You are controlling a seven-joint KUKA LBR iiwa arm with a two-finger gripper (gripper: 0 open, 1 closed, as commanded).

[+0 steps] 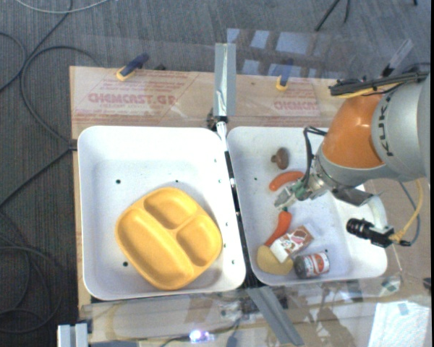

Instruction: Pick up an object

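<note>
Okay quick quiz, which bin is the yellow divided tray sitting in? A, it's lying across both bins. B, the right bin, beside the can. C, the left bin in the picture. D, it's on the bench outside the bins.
C: the yellow divided tray lies wholly inside the left bin, while the can and the other small items lie in the right bin.
</note>
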